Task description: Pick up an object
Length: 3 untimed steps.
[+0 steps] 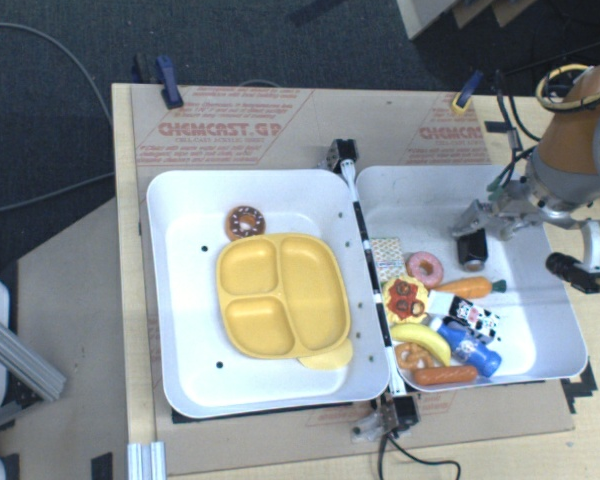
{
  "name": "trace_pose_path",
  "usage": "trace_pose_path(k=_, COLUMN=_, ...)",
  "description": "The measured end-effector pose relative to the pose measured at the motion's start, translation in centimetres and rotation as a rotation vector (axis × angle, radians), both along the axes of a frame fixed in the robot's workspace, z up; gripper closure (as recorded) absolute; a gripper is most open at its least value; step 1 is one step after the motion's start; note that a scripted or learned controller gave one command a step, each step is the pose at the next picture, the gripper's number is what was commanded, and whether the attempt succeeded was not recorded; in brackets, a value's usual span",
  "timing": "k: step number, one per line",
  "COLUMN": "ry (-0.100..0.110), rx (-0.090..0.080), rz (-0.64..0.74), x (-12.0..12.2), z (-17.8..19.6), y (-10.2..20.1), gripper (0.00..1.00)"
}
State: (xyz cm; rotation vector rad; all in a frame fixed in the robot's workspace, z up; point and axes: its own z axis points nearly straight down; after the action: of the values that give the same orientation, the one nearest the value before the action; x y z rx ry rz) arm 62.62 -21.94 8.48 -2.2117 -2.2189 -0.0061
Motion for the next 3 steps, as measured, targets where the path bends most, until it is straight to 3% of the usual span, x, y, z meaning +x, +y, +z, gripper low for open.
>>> trace_pose_path(k=1, ry=-0.002, rx=-0.007, rz=-0.002, x=-1.3, z=0.0, y=5.8, gripper=0.00)
trace_pose_path(k=2, ry=-0.004, rx=-0.010, rz=-0.004, x=-1.7, z=0.0, y=3.3, gripper=0.00)
trace_pose_path(k=3, ry=-0.007, rx=-0.010, rz=-0.004, x=-1.6, z=1.0, y=3.4, gripper=1.00)
